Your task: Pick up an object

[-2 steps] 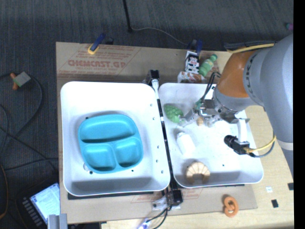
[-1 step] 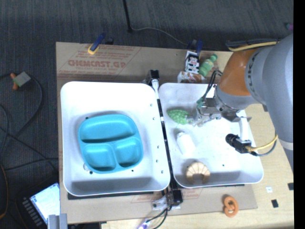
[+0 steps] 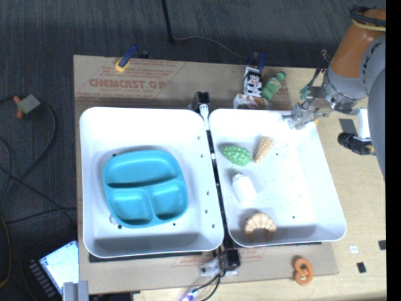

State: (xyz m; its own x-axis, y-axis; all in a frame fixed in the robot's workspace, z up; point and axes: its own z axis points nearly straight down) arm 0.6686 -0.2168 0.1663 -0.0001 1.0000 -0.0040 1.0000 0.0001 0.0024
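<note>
An orange pretzel-shaped ring is seen lying on the worktop at the near edge, just outside the right bin. Inside that bin, a tan shell-shaped pastry is set near the front wall, a small white bottle lies behind it, and a green bumpy object and a cone are placed side by side farther back. A blue divided tray is held in the left bin. The gripper is positioned over the far right corner of the right bin, apart from all the objects; nothing is seen between its fingers, and whether they are spread or pressed together cannot be told.
</note>
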